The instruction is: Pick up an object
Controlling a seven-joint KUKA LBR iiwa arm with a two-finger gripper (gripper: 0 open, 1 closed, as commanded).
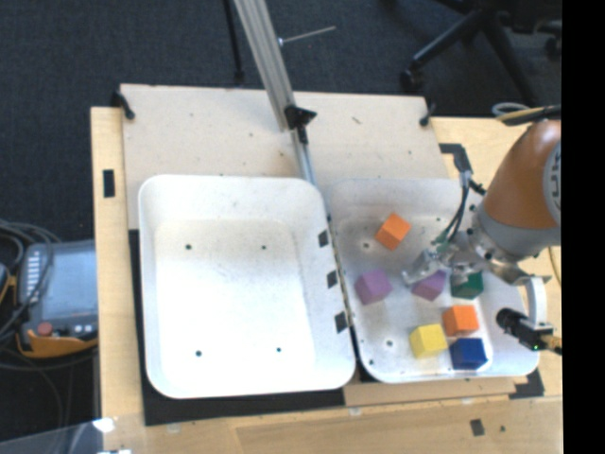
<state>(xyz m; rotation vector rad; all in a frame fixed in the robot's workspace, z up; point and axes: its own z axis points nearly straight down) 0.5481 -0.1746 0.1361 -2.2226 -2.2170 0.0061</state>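
The right bin (383,353) holds several small cubes. An orange cube (393,230) lies toward its back, and a purple cube (372,287) sits left of centre. My gripper (427,267) hangs low over a second purple cube (431,287), partly covering its top. A green cube (467,285) sits just right of the gripper, half hidden under the wrist. Along the front stand a yellow cube (427,340), another orange cube (460,320) and a blue cube (468,353).
The left bin (151,201) lies beside the right one, with a raised divider edge (333,272) between them. A slanted metal rail (269,55) reaches down to the back of the bins. The arm's orange band (525,192) overhangs the right bin's right side.
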